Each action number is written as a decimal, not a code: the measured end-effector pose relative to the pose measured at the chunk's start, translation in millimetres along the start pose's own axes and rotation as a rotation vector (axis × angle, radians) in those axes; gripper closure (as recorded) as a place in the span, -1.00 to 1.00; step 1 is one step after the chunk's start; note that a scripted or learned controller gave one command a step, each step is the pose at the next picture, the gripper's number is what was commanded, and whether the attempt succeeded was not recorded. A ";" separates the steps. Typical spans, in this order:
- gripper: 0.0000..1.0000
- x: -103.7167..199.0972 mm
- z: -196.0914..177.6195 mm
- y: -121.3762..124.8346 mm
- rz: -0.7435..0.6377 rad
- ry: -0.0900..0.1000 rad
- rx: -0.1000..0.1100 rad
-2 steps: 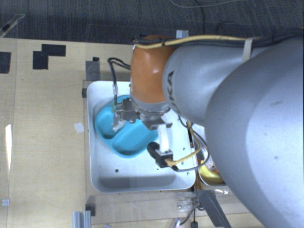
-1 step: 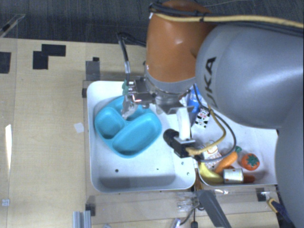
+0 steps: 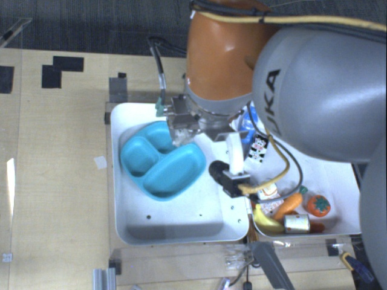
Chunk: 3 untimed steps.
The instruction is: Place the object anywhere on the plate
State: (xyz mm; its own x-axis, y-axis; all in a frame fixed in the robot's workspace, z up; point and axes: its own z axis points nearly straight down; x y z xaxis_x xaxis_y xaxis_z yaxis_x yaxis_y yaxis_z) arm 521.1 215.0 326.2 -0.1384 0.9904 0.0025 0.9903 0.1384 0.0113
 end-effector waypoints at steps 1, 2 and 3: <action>1.00 -22.7 76.9 -38.2 -0.146 -0.001 0.009; 1.00 -28.7 140.0 -20.8 -0.001 -0.002 0.011; 1.00 -23.4 154.2 36.4 -0.258 0.000 0.008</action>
